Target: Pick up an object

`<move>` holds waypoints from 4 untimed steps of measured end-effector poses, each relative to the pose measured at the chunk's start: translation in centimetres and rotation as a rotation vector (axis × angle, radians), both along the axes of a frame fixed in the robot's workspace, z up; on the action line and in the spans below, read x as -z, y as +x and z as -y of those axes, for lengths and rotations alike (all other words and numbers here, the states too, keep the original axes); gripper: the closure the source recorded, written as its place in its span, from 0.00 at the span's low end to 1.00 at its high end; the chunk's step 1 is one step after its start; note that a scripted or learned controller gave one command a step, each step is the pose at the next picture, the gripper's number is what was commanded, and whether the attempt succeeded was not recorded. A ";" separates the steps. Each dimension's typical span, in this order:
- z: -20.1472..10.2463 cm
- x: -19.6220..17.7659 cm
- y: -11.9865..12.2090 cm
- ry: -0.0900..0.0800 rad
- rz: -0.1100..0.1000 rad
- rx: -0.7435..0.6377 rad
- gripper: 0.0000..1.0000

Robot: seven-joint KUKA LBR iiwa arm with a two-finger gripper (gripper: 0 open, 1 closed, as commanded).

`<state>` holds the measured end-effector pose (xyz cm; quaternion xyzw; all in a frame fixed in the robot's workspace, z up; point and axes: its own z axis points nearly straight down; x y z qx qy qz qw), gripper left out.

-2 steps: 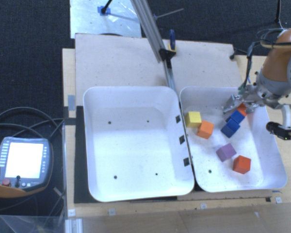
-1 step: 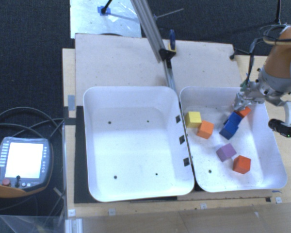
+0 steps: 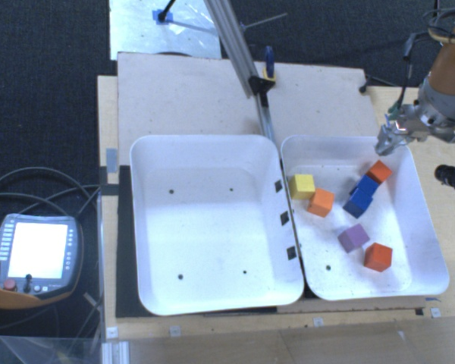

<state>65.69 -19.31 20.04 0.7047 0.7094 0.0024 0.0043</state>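
White right bin (image 3: 428, 226), lower right of frame: yellow cube (image 3: 302, 186) at its left wall, orange cube (image 3: 321, 202) touching just below-right. Blue block (image 3: 361, 196) at centre, tilted, small orange cube (image 3: 378, 172) at its upper end. Purple cube (image 3: 353, 237) lower down, red-orange cube (image 3: 378, 257) just beside it, lower right. Gripper (image 3: 387, 142) at upper right, over bin's far rim, near small orange cube; cannot tell claw state, nothing seen held. White left bin (image 3: 148, 203) beside. Teach pendant (image 3: 32, 261) lower left.

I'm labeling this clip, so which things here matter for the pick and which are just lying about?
For the job:
gripper
right bin
yellow block
two orange blocks
blue block
purple block
red block

Lying about:
left bin
teach pendant
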 end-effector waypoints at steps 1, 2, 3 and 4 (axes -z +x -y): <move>0.0 -1.0 0.1 0.001 -0.005 0.001 1.00; -4.9 -1.8 -2.5 0.004 -0.007 -0.002 1.00; -10.2 -1.0 -4.0 0.005 -0.010 -0.003 1.00; -15.2 -2.3 -6.2 0.005 -0.009 -0.004 1.00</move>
